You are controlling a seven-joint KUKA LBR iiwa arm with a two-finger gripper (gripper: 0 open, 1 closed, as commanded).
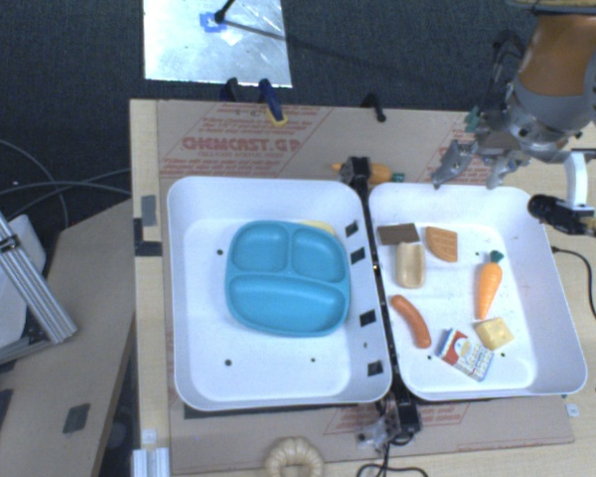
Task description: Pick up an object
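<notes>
While the gripper hangs spread and empty above the far rim of the right bin, the carrot, sausage and bread lie crowded below: risk of pinching two items or slipping off rounded toys.

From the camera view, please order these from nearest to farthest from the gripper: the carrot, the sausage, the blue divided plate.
The gripper hangs above the right bin's far edge.
1. Carrot, right bin, toward its right side.
2. Sausage, right bin, near the divider between the bins.
3. Blue divided plate, in the left bin.
</notes>
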